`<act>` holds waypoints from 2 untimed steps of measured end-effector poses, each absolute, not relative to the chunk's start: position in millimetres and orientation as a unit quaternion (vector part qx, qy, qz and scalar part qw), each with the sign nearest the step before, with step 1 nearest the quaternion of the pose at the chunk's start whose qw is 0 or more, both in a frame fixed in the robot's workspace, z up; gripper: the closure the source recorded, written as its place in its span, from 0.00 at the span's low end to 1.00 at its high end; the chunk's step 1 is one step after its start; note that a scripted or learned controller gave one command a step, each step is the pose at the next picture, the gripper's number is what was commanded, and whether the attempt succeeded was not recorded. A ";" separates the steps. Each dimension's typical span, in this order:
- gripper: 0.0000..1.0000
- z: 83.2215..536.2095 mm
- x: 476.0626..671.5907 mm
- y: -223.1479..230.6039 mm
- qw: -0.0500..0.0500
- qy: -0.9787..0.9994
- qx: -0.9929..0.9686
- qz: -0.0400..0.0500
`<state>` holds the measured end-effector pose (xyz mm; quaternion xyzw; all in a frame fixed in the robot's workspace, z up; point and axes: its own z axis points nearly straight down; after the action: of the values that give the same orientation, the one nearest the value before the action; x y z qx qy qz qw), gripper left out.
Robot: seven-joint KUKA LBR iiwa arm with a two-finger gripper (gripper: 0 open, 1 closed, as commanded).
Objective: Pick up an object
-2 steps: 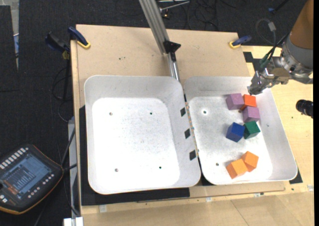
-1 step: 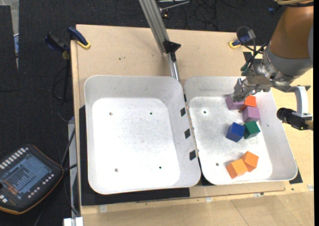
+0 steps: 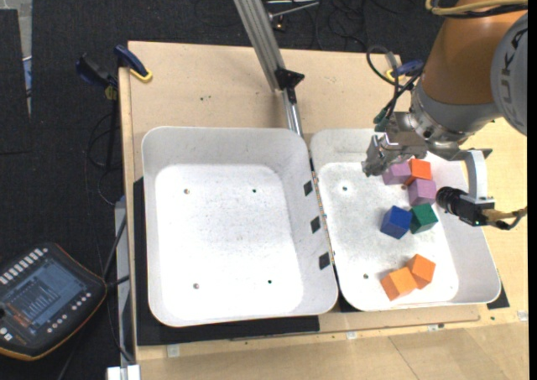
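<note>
The grey arm with its orange band point(image 3: 470, 43) reaches in from the right and bends down over the right-hand shallow white bin point(image 3: 352, 278), its two-finger gripper point(image 3: 377, 160) hanging low at the bin's upper part, just left of a pink block; whether anything sits between the tips cannot be told from this slant.

Both bins lie side by side on a pale wooden bench point(image 3: 210, 85), the left-hand shallow white bin point(image 3: 159, 202) touching its neighbour along a seam marked by small black clips. Around the bench the floor is dark and strewn with cables, a slanted grey metal pole point(image 3: 256, 18) crosses the top, and a handheld control pendant point(image 3: 42, 294) lies at lower left.

The blocks (all in the right bin) count as follows: two pink cubes point(image 3: 396, 174) point(image 3: 423, 191), three orange cubes point(image 3: 419, 170) point(image 3: 399, 283) point(image 3: 423, 268), one blue cube point(image 3: 396, 221), one green cube point(image 3: 424, 217). The pink, blue and green ones cluster near the gripper; two orange ones sit together toward the bin's near edge.
</note>
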<state>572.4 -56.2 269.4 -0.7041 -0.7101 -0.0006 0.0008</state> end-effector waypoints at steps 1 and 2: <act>1.00 252.8 556.6 -9.1 0.001 -0.710 -0.704 0.000; 1.00 258.4 544.4 43.6 0.001 -0.710 -0.704 -0.001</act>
<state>544.4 43.6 258.4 -0.7040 -0.7102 -0.0006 0.0012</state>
